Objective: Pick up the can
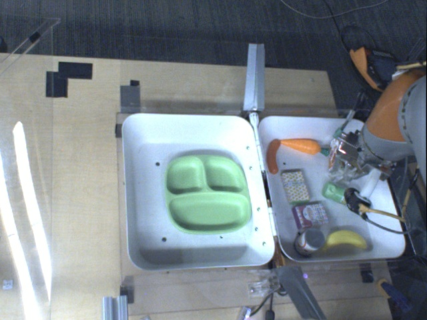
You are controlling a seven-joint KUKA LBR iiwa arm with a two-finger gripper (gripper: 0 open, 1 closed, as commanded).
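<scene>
The can [308,241] stands upright at the front of the right bin [393,249], its silver top facing up. It sits just left of a yellow banana [347,240] and just in front of a purple packet [311,214]. My gripper [345,157] hangs over the back right part of the same bin, well behind the can and to its right. It is near the tip of a carrot [301,147] and above a small green object [333,192]. Nothing shows in its grasp.
A red pepper-like piece [273,155] lies by the right bin's left wall, with a patterned packet [295,185] beside it. The left bin [140,139] holds a green divided tray [208,193]. A black cable with a yellow end [363,207] trails from the arm.
</scene>
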